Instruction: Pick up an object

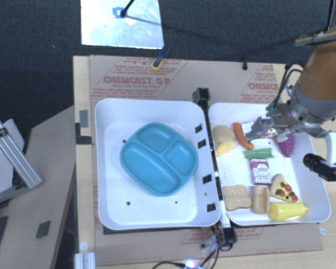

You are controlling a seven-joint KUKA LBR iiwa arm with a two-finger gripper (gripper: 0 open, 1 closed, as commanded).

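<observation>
Carrot beside end effector

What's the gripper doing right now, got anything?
Gripper: over the right bin, by the orange carrot; open or shut cannot be told, and no object is seen held.

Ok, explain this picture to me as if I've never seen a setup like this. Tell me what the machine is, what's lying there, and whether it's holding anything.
One camera looks down at a slant on a bench with two shallow white bins. The grey and orange thing at the right is a robot arm; its end effector hangs over the right bin. That bin holds toy food: a carrot, a green piece, a purple piece, a small pink box, toast, a pizza slice and a yellow piece. The left bin holds a blue divided plate. I can't see anything gripped.
</observation>
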